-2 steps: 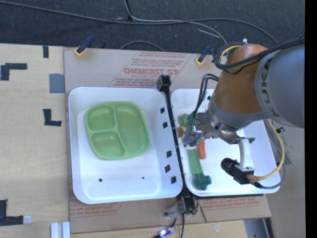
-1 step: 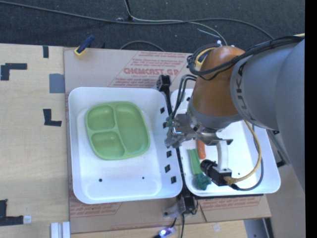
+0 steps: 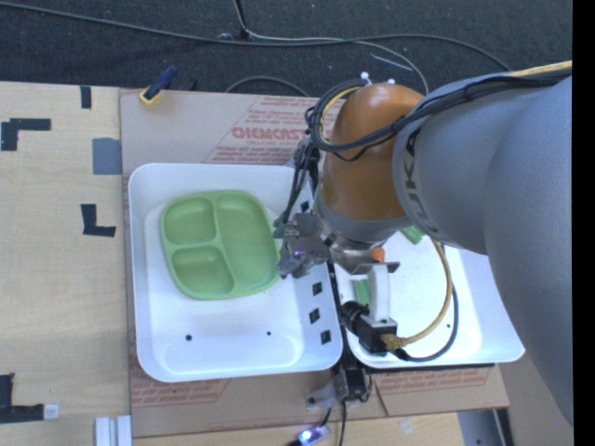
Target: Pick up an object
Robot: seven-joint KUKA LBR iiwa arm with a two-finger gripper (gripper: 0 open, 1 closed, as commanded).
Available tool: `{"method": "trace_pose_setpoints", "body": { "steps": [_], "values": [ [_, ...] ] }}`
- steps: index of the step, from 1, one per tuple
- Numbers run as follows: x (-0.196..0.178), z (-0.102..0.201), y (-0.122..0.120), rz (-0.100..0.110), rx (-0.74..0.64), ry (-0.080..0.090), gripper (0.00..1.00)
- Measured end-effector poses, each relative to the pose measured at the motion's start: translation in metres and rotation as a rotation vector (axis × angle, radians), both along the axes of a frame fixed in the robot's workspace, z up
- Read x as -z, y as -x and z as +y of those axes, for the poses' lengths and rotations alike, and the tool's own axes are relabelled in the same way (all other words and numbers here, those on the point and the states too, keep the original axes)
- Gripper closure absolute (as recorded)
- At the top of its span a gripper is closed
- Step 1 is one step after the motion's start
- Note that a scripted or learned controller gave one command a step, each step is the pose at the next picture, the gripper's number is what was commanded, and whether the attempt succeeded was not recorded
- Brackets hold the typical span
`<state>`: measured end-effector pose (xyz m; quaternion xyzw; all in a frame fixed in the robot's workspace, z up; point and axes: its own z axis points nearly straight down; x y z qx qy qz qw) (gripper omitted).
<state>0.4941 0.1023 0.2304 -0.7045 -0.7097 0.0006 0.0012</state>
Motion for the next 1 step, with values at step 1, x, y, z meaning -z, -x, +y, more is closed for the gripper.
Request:
{"method": "trace_pose_setpoints", "body": {
  "steps": [1],
  "values": [
    [0.0003,-0.003,-0.0002,0.001,0.005,0.001,0.0]
  ]
}}
